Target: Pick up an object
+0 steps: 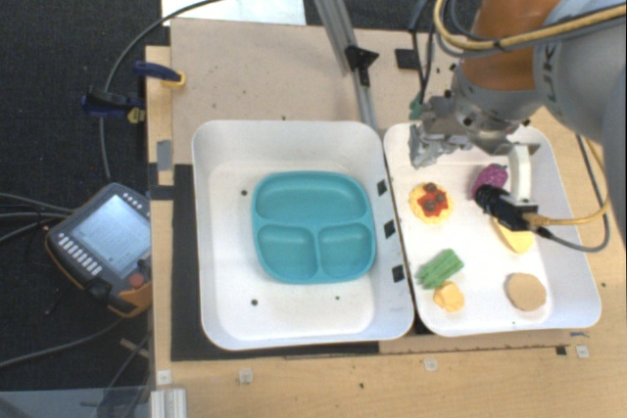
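The grey arm point(549, 24) reached in over the right bin's point(578, 308) far edge. In the left bin point(211, 240) a teal divided plate point(313, 225) lay at the middle. The gripper point(428, 144) hung near the right bin's far left corner; whether anything sat between its tips could not be told. Just below it lay a small pizza toy point(432, 203). A purple toy point(491, 178) lay toward the far right, a yellow piece point(516, 237) beside it, a green toy point(440, 266) and orange chunk point(449, 297) near the front edge, a tan disc point(526, 292) by the front right corner.
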Controlling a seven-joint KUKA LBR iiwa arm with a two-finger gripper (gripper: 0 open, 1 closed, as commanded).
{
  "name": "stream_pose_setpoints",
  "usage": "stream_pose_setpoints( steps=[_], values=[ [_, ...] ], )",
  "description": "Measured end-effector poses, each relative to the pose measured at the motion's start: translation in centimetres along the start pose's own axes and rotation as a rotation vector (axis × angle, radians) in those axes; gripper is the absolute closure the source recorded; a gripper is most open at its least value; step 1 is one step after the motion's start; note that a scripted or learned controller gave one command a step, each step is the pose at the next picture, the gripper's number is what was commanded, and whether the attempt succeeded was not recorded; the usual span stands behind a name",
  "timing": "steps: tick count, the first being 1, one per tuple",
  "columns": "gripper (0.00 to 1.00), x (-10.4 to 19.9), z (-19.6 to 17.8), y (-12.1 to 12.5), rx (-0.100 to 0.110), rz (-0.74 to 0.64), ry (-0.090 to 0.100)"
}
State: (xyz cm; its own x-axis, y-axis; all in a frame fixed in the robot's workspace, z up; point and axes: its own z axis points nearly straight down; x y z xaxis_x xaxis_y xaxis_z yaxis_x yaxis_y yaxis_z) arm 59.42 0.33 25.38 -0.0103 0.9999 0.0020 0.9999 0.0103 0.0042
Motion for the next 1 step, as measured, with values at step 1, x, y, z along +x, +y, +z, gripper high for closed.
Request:
stream_pose_setpoints(
  steps=[1],
  values=[
    [1.0, 5.13, -0.27, 2.39, 0.0, 0.0, 0.0]
  ],
)
